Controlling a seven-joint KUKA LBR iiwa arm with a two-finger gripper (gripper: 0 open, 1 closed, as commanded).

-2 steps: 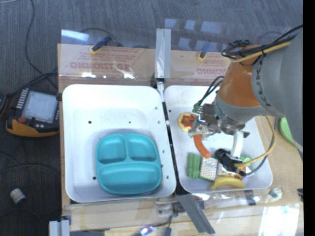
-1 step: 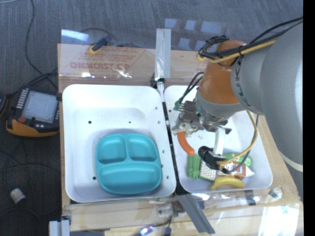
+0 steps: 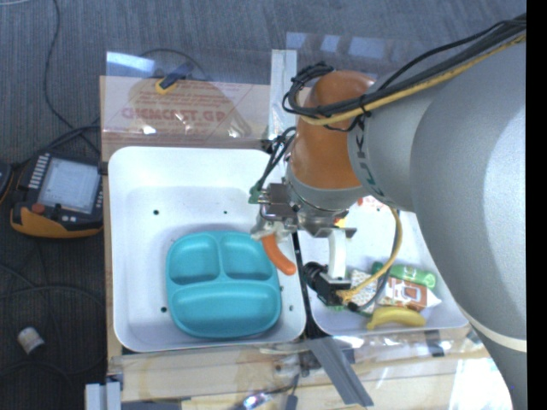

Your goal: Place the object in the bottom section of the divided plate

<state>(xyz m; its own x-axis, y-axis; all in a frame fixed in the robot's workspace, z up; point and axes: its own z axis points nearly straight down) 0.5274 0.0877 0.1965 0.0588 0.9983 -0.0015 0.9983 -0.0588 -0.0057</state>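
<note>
Grey carpet surrounds the bench [image 3: 205,361], and a handheld controller [image 3: 58,193] with a screen lies on it at the far left of the frame. A sheet of cardboard [image 3: 184,114] under clear plastic sits at the upper edge of the bench. Below it are two white bins side by side.

The left bin [image 3: 145,195] holds a teal divided plate [image 3: 224,301] in its lower half, with two small sections toward the top of the frame and one large section toward the bottom. All three sections are bare.

The arm [image 3: 325,143] reaches in from the right and its wrist hangs over the wall between the bins. The jaws point down at the plate's upper right corner, but I cannot tell whether they are clenched or released. An orange carrot [image 3: 280,256] slants just beneath them, its upper end close under the jaws and its lower end at the plate's right rim, beside the upper right section.

The right bin [image 3: 417,239] holds a banana [image 3: 395,318] near its lower edge, a small carton [image 3: 402,294] just above that, and a green packet [image 3: 414,274].
</note>
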